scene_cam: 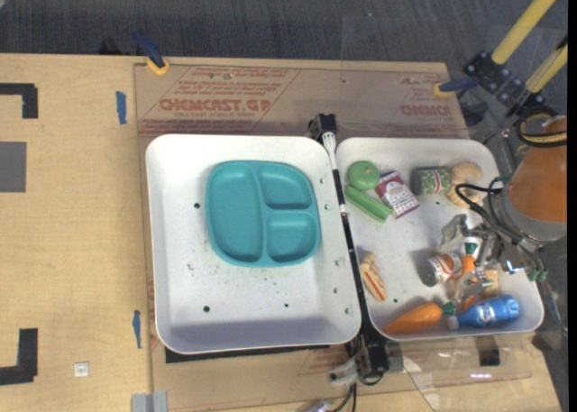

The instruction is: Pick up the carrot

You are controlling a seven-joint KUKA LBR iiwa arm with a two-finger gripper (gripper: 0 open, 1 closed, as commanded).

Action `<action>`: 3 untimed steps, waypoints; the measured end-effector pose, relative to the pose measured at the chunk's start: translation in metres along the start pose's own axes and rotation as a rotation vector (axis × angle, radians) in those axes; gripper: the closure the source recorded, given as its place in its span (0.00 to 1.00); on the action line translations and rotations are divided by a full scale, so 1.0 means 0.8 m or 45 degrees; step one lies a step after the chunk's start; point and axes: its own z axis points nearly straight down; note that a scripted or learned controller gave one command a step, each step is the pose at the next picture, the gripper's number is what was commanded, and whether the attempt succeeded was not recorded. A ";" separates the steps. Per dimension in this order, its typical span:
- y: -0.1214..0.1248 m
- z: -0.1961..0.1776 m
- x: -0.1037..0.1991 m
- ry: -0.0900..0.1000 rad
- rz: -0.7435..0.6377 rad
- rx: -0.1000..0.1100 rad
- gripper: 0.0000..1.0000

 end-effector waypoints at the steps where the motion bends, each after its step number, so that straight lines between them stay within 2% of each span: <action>1: 0.001 -0.017 -0.007 -0.018 -0.004 0.006 1.00; 2: -0.033 -0.003 0.029 -0.010 -0.181 0.001 1.00; 3: 0.006 -0.004 0.024 -0.008 -0.114 0.009 1.00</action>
